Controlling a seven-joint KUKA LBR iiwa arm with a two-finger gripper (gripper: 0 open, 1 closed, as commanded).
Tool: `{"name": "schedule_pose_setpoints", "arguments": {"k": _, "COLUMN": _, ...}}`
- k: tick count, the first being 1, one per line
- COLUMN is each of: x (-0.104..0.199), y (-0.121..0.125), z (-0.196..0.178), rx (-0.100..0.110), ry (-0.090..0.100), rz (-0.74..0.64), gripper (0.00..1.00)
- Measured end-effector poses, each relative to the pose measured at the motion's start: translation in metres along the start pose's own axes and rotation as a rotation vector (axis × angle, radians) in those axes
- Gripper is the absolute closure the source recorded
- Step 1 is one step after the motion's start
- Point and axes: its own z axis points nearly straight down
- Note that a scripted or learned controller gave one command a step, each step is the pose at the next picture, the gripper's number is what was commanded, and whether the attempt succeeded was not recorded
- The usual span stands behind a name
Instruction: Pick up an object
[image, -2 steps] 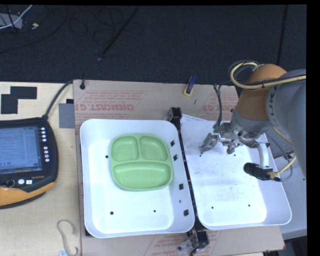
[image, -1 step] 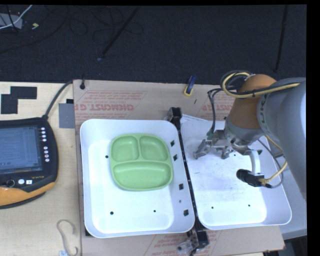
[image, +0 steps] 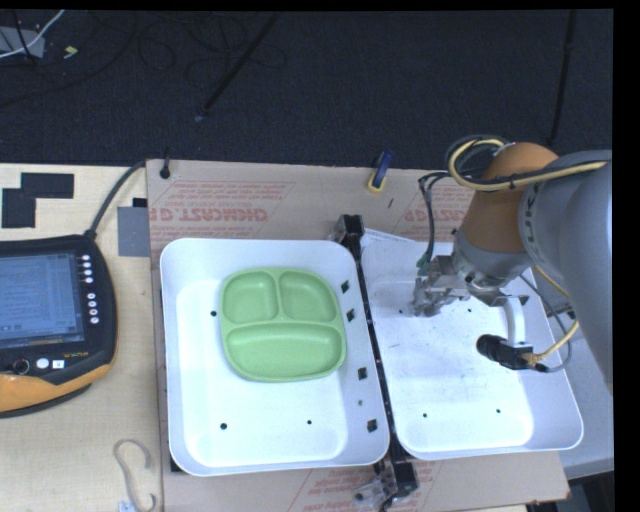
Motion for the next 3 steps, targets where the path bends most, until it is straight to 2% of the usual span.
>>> {"name": "schedule_pose_setpoints", "arguments": {"k": 1, "x": 0.001, "y": -0.003, "z": -0.041, "rx": -0.009, "ry": -0.002, "rz": 0.003, "gripper": 1.00}}
{"name": "schedule_pose_setpoints", "arguments": {"k": 2, "x": -0.005, "y": -0.001, "z": -0.102, "rx": -0.010, "ry": -0.003, "rz": 0.002, "gripper": 1.00}}
{"name": "schedule_pose_setpoints", "arguments": {"k": 3, "x": -0.007, "y": 0.000, "z": -0.134, "rx": -0.009, "ry": -0.002, "rz": -0.001, "gripper": 1.00}}
